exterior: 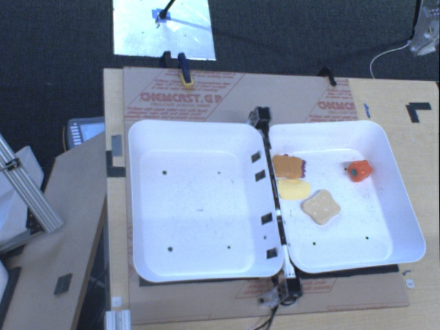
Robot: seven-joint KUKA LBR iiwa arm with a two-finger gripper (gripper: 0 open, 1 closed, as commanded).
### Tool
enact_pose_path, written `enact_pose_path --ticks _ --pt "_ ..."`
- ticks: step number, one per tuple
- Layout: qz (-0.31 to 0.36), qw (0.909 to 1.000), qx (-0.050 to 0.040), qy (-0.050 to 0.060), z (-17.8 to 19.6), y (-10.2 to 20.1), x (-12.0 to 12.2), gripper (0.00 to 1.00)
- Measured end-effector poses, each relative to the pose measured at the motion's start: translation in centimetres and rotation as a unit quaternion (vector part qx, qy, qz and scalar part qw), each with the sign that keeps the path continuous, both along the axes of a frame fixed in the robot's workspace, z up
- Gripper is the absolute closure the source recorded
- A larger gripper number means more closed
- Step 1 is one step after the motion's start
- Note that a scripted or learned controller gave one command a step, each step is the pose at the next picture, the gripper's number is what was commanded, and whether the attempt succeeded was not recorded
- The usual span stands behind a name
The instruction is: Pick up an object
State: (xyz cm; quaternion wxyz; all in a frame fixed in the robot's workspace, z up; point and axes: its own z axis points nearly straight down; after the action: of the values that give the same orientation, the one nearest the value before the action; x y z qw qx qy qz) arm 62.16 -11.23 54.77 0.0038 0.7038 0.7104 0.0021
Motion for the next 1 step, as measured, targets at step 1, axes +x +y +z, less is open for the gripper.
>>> enact_pose_path --ticks 1 --pt "0.001 1.0000 0.0023 0.004 -3.31 7.20 3.47 1.00"
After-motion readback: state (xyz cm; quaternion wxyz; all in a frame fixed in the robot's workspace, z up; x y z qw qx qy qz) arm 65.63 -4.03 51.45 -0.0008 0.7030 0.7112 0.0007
